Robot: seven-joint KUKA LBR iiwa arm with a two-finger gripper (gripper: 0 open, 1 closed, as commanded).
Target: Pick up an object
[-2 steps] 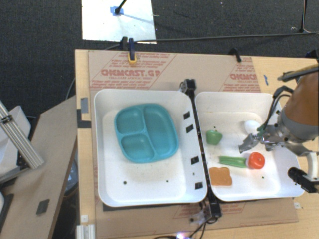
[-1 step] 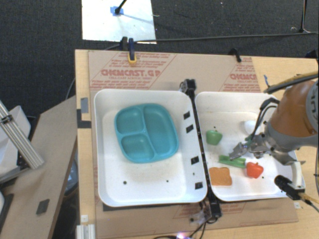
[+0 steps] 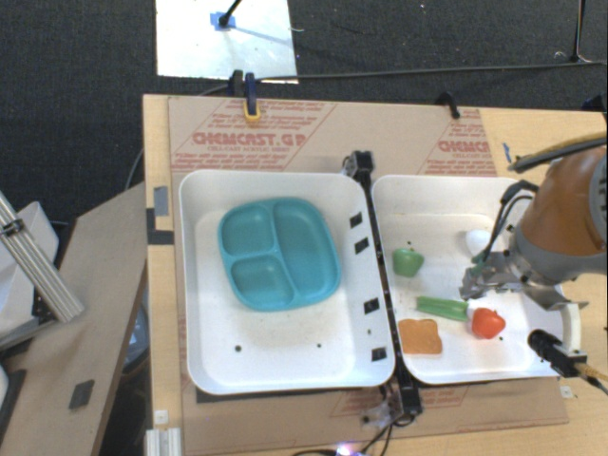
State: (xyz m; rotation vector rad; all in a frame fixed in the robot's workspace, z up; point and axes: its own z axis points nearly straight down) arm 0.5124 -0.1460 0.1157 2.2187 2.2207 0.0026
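In the right bin (image 3: 446,373) | gripper (image 3: 478,289) low over the toys, grip state — cannot tell | red tomato (image 3: 488,323) just below-right of it, green bar (image 3: 442,307) just left, long axis across the bin | orange slice (image 3: 420,336) further — tomato nearest, likely target

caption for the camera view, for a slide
Arm's gripper hovers over red and green toys in right bin; teal tray in left.
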